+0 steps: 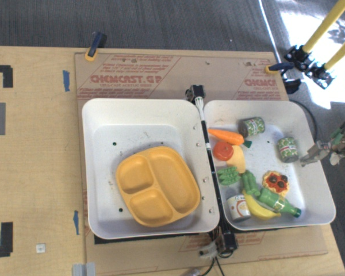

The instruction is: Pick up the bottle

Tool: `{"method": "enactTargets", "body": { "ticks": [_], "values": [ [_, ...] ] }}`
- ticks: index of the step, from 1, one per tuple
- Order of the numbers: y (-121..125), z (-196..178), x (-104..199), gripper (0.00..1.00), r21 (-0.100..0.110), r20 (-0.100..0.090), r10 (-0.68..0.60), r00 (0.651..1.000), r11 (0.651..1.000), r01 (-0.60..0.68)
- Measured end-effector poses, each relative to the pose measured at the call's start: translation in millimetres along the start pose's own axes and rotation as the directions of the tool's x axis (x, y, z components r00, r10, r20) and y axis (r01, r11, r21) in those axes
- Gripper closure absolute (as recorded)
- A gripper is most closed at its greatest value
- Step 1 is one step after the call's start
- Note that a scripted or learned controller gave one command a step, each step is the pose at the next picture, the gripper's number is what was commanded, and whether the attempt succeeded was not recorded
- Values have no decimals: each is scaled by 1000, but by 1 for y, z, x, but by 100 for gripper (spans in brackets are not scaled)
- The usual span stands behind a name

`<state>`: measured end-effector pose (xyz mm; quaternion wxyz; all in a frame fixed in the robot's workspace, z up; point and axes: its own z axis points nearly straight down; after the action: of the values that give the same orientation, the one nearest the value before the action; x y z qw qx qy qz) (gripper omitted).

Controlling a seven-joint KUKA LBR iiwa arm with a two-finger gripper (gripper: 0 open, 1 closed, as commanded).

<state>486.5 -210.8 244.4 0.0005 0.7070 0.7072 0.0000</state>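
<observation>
Bottle (pixel 279 203): green, lying on its side in the right bin (pixel 316 180) near its front right corner, with the narrow neck towards that corner.
Bottle's neighbours: a yellow banana (pixel 257 208) lies against its near side, a pizza slice (pixel 275 181) sits just behind it, and a small white can (pixel 238 207) stands beyond the banana to the left.
End effector (pixel 309 157): at the right rim of the right bin, low over the rim and well apart from the bottle, with nothing seen in it. I cannot tell whether it is wide or narrow.
Other toys in the right bin: a carrot (pixel 225 136), a red tomato (pixel 222 150), and two green-labelled cans, one at the back (pixel 253 126) and one near the end effector (pixel 287 149).
Left bin (pixel 98 154): holds a yellow divided plate (pixel 156 185).
Desk (pixel 29 154): both bins sit side by side on a printed cardboard sheet (pixel 161 73) laid over it.
</observation>
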Motion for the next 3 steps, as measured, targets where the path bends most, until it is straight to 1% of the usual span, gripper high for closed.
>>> {"method": "enactTargets", "body": {
  "ticks": [1,2,3],
  "values": [
    [-7,149,44,0,-1,0,-81,997,997,81],
    [36,59,171,0,-1,-2,-37,999,999,37],
    [6,60,199,0,3,-2,-84,996,996,84]
  ]
}}
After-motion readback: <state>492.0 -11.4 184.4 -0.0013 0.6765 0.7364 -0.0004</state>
